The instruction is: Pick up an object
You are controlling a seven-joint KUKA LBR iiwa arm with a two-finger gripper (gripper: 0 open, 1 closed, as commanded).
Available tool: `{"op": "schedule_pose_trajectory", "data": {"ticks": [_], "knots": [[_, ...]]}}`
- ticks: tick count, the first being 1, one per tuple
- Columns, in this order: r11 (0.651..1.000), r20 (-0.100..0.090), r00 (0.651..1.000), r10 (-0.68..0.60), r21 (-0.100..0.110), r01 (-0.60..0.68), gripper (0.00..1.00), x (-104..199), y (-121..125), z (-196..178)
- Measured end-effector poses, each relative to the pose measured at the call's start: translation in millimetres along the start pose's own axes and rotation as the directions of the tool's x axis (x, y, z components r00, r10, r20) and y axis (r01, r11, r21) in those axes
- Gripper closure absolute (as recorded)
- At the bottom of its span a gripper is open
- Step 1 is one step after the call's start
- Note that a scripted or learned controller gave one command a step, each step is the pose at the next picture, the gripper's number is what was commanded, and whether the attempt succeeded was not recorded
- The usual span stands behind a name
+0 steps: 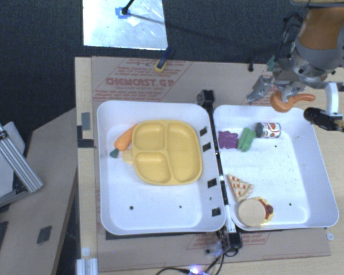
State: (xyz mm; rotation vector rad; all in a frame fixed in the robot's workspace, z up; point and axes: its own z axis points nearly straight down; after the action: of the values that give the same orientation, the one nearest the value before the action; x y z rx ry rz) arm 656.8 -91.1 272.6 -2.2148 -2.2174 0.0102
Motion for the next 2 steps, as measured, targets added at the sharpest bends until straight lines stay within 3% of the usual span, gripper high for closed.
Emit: {"op": "schedule_pose_trajectory", "data": {"ticks": [1, 2], "knots": [[1.000, 0.001, 1.000, -0.002, -0.012, 0.002, 0.00, 0, 2, -8], [1.000, 0.001, 1.000, 0.000, -0.007, 0.000, 0.00, 0, 2, 55]]}}
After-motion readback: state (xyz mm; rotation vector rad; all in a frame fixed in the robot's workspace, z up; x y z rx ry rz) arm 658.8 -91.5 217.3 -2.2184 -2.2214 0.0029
